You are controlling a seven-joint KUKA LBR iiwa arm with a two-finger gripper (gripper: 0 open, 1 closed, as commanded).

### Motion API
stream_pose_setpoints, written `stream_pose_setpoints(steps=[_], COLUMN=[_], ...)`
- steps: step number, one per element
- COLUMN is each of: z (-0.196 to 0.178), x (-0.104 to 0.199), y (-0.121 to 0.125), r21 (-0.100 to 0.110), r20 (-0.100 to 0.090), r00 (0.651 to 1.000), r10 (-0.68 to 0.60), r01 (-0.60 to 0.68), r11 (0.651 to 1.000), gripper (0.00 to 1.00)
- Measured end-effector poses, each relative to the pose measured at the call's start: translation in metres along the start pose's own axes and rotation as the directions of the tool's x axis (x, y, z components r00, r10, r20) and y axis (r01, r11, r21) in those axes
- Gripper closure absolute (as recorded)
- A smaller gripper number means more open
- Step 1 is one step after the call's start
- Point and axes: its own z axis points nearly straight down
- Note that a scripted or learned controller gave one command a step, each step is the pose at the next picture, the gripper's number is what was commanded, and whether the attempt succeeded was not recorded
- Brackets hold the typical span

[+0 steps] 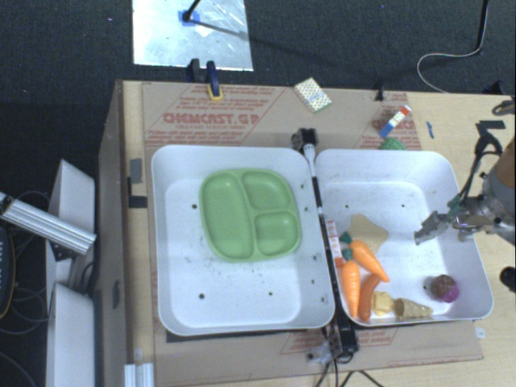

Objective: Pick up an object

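Observation:
The right bin holds several toy foods along its near left side. Three orange carrots lie by the divider, with a tan wedge and a small teal piece just behind them. A pale cone and a small yellow piece rest at the front wall. A purple round item sits at the front right. My gripper hangs over the bin's right half, right of the tan wedge and above the purple item, with nothing seen in it.
The left bin bears a green divided plate. Behind the bins on the bench lie a yellow patterned block, a red and blue piece and a green scrap. A clamp stands at the back edge.

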Motion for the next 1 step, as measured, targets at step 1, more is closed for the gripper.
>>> stream_pose_setpoints(steps=[1], z=[0.1171], x=[-0.0138], y=[0.0002], r21=[-0.002], r20=[0.001], r00=[1.000], r10=[0.002], r01=[-0.002], r11=[1.000], gripper=[0.00])
